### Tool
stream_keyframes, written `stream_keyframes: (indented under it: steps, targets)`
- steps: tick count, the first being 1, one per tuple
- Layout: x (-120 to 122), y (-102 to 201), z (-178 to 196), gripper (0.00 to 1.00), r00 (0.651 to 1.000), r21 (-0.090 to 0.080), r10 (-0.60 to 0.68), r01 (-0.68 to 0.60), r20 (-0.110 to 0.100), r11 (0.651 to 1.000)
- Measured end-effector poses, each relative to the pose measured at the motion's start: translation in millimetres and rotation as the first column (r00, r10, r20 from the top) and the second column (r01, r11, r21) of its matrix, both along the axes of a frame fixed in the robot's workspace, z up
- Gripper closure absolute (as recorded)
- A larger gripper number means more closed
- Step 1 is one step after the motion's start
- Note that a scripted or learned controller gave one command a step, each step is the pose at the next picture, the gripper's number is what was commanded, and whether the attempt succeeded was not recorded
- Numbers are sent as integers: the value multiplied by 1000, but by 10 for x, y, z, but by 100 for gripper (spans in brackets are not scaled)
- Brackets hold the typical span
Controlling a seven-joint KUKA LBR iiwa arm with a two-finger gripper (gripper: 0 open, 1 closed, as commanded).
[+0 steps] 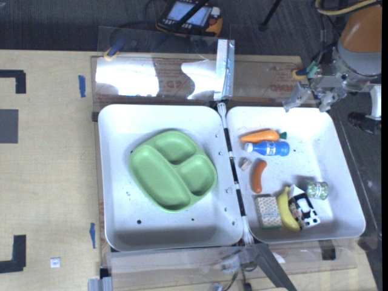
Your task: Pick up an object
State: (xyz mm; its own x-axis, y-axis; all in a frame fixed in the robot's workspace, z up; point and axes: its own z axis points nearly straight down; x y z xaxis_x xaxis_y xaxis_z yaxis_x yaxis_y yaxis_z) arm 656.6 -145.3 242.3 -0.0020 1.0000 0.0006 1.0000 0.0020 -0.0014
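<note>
The right bin [339, 156] holds several small items: an orange carrot [262, 136], a blue bottle [268, 148] just below it, a brown sausage [259, 176], a yellow banana [286, 209], a tan patterned block [267, 211], a black-and-white toy [307, 214] and a small greenish can [317, 190]. My gripper [308, 102] hovers over the bin's far right corner, above and to the right of the carrot. Its fingers are spread open with nothing between them.
A green divided plate [173, 170] lies in the left bin [115, 132]. A raised divider [229, 156] separates the two bins. A clear panel with a metal post [224, 68] stands behind them. A small pale piece [245, 162] lies near the divider.
</note>
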Motion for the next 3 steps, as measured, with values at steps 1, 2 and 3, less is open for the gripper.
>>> stream_keyframes:
  steps: [1,2,3]
  targets:
    - [106,-630,-358,0,981,-2,-193,193,5,981]
    - [104,-66,-1265,0,964,0,-266,266,0,964]
    - [-240,364,-1565,0,995,0,-99,99,3,995]
